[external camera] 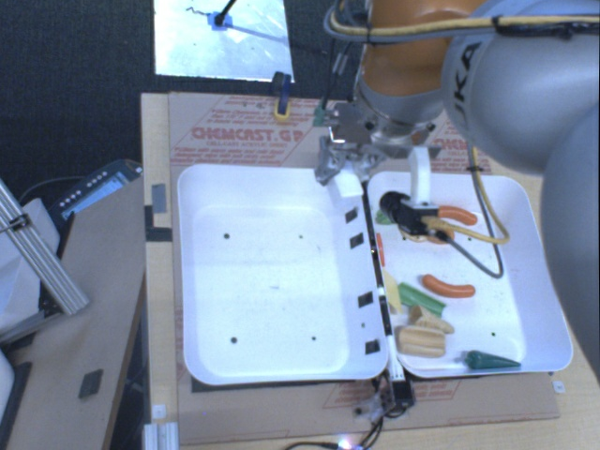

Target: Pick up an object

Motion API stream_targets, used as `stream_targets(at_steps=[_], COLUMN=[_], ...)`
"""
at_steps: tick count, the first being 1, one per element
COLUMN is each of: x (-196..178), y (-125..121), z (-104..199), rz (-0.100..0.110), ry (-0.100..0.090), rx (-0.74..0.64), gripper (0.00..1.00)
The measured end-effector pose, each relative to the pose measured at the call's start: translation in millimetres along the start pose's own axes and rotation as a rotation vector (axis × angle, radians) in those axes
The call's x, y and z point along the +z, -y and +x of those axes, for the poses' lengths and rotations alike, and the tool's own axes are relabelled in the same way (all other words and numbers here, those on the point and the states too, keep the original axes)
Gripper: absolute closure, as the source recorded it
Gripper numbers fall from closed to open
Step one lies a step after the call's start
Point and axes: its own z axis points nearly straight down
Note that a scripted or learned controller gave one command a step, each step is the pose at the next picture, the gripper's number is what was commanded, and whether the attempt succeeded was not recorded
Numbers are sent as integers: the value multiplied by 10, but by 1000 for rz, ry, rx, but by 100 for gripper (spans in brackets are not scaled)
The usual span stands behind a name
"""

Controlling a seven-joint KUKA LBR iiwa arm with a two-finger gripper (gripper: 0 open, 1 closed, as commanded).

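Seen from above the bench, the gripper [345,169] hangs over the far end of the rim shared by the left bin [262,284] and the right bin [525,279]. Whether it is spread or pressed together cannot be told. The objects to pick from all lie in the right bin. An orange piece [457,217] sits near the far edge. A second orange piece [448,287] lies about the middle, with a green strip [419,298] just beside it toward the shared rim. Two tan pieces [422,342] rest in the near left corner. A dark green cone [489,360] lies along the near edge.
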Motion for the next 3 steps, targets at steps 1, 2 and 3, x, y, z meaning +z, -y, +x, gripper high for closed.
stream_targets(at_steps=[1, 2, 3], x=[462, 1215, 908], y=[-362, 203, 701], z=[-6, 254, -141], rz=[-16, -8, -13], ry=[1, 0, 1], rx=[6, 2, 10], gripper=[100, 100, 100])
